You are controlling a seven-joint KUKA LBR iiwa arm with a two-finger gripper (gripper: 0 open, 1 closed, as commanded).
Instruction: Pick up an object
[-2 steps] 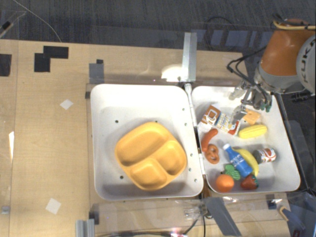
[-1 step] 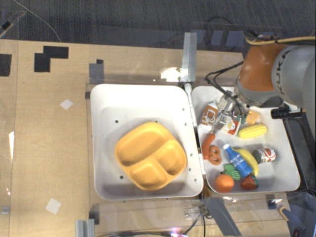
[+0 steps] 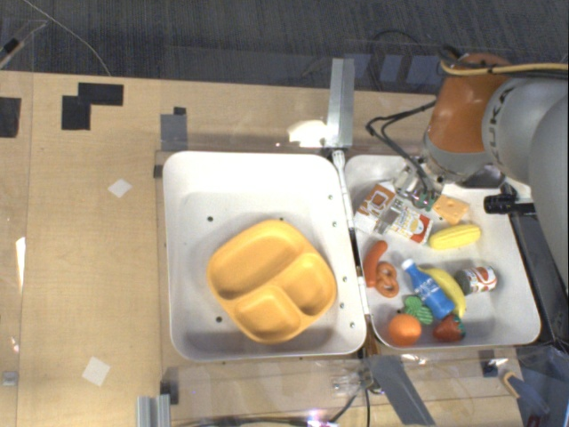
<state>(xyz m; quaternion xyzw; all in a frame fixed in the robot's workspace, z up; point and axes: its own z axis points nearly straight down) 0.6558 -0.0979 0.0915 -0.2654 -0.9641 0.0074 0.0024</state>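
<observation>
The right bin (image 3: 524, 323) is crowded: carton (image 3: 394, 213), corn (image 3: 454, 236), bottle (image 3: 426, 290), banana (image 3: 447, 289), orange (image 3: 404, 329) lie close together. The left bin (image 3: 191, 194) has open floor around the yellow divided plate (image 3: 271, 279). The bench (image 3: 80, 265) offers wide free room.

The left bin (image 3: 178, 238) is white and holds a yellow plate (image 3: 271, 278) with compartments. The right bin (image 3: 524, 318) is white too. In it lie a carton (image 3: 391, 213) in white, brown and red, a pale orange wedge (image 3: 452, 209), a yellow corn cob (image 3: 455, 236), a red sausage (image 3: 375, 256), a blue bottle (image 3: 425, 290) with a white cap, a yellow banana (image 3: 449, 290), an orange fruit (image 3: 404, 329) and a red strawberry (image 3: 449, 329). The table (image 3: 80, 238) is light wood with black marks. The arm (image 3: 524, 123) is grey with an orange band.
</observation>
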